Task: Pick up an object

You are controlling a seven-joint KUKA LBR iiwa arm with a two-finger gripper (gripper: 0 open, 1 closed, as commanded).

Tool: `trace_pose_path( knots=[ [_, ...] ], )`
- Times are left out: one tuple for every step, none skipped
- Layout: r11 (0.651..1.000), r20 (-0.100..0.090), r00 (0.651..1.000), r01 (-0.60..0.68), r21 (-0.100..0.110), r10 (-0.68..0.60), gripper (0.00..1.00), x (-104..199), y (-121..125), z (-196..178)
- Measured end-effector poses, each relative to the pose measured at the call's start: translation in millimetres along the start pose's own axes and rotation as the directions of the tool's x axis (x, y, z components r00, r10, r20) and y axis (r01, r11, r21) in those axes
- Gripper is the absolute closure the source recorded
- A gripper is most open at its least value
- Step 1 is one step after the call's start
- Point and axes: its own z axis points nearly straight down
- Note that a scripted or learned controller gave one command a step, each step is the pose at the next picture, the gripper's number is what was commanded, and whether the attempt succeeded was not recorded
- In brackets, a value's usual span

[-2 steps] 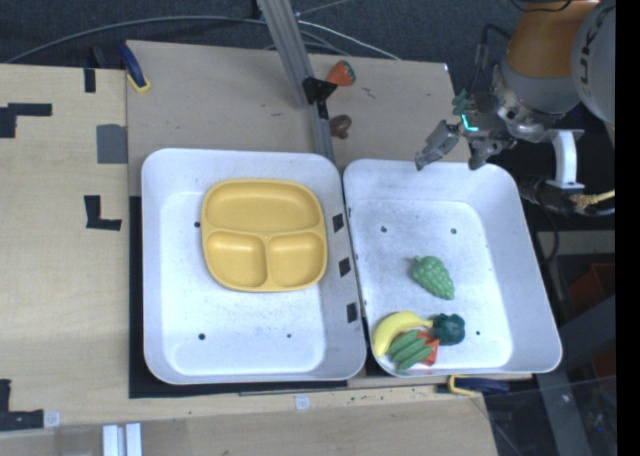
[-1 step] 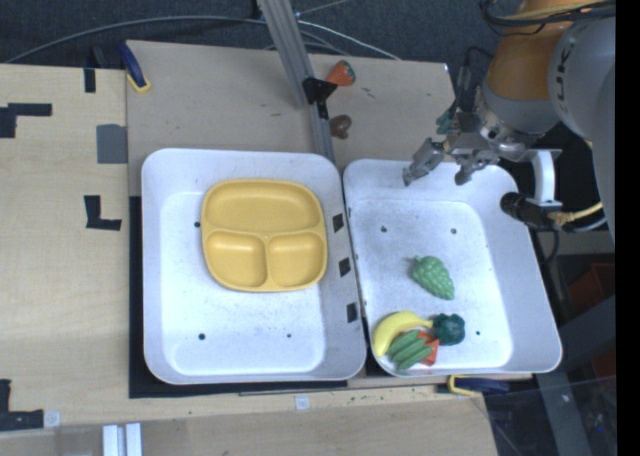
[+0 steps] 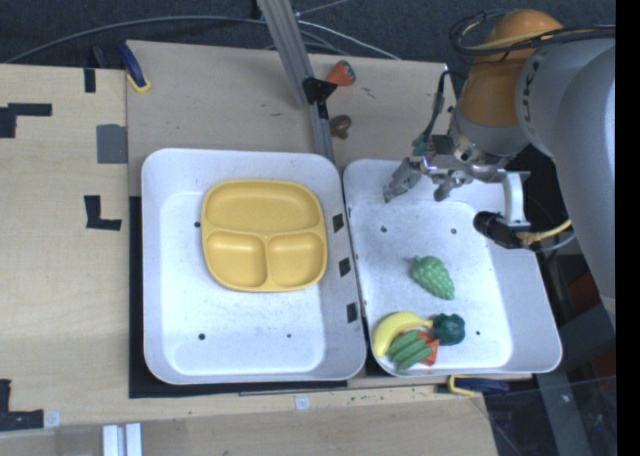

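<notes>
My gripper (image 3: pixel 420 184) hangs over the far end of the right bin (image 3: pixel 520 334), its two fingers spread apart with nothing between them. Well in front of it a green bunch of grapes (image 3: pixel 432 276) lies in the middle of that bin. At the bin's near left corner sits a small pile: a yellow banana (image 3: pixel 393 327), a green and red vegetable (image 3: pixel 412 348) and a dark green broccoli piece (image 3: pixel 449 328). None of these touch the gripper.
The left bin (image 3: pixel 170 334) holds a yellow divided plate (image 3: pixel 265 234). A grey metal pole (image 3: pixel 285 34) slants over the bench behind the bins. The arm's orange band and grey body (image 3: pixel 520 74) fill the upper right. A black cable (image 3: pixel 505 229) hangs by the right bin's far side.
</notes>
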Motion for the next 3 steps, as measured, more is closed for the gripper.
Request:
trace_pose_path(
  knots=[
    [1.0, 0.001, 1.0, 0.0, -0.001, 0.0, 0.0, 0.9, 2.4, 44.2],
    [1.0, 0.0, 1.0, 0.002, -0.004, -0.002, 1.0, 1.8, 3.2, 31.5],
    [1.0, 0.0, 1.0, -0.001, -0.011, 0.001, 1.0, 4.2, 1.2, -16.5]
  ],
)
